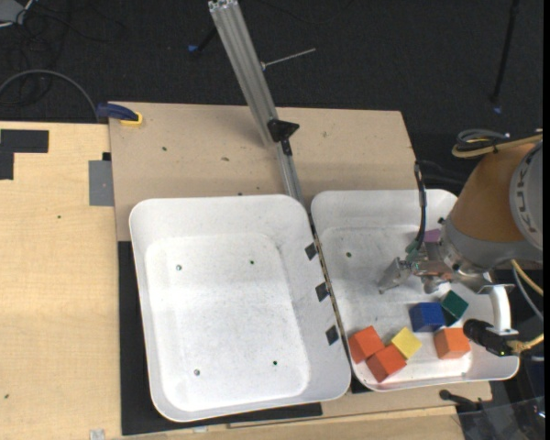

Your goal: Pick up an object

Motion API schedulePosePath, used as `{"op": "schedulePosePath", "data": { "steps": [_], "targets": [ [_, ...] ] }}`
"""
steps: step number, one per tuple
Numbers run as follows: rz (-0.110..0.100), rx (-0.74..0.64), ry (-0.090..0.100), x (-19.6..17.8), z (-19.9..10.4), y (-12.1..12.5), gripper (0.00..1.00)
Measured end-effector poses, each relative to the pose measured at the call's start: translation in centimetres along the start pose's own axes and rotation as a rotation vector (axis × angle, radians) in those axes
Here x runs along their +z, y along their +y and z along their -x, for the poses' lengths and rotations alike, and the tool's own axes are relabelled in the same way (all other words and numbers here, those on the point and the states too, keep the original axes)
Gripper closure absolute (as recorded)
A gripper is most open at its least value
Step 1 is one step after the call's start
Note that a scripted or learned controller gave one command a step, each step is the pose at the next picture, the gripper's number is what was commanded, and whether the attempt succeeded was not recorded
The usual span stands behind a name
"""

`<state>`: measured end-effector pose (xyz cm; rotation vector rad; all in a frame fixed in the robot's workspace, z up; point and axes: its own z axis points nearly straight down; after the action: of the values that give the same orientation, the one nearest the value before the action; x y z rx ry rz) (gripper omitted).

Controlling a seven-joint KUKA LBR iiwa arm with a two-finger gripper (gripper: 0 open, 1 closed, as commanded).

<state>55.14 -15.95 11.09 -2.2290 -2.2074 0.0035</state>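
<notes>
My gripper (411, 273) hangs low over the middle of the right bin (367, 218), reaching in from the right under the orange-banded wrist. No block is seen in it. Just below and to its right lie a blue block (427, 315) and a dark green block (455, 304), close together. Along the bin's front edge sit a yellow block (406, 342), two red-orange blocks (367, 341) (386, 362) and an orange block (451, 342). A small purple piece (432, 236) peeks out beside the wrist, partly hidden.
The left bin (165, 218) lies beside the right one, with black clips (321, 291) along the shared rim. A slanted aluminium rail (252, 81) rises behind the bins. Cables and a black fitting (490, 335) hang at the right bin's front right corner.
</notes>
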Motion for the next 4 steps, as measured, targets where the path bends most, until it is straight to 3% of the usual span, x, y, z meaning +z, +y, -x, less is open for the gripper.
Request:
{"op": "schedulePosePath", "data": {
  "steps": [1, 2, 3, 4],
  "targets": [
    [-0.001, 0.004, 0.0, -0.95, 0.09, -0.06, 1.0],
    [-0.001, 0.006, 0.0, -0.91, 0.11, -0.07, 0.0],
    [-0.002, 0.008, 0.001, -1.86, 0.19, -0.12, 1.0],
    [-0.003, 0.008, 0.001, -1.82, 0.19, -0.13, 0.0]
  ]
}}
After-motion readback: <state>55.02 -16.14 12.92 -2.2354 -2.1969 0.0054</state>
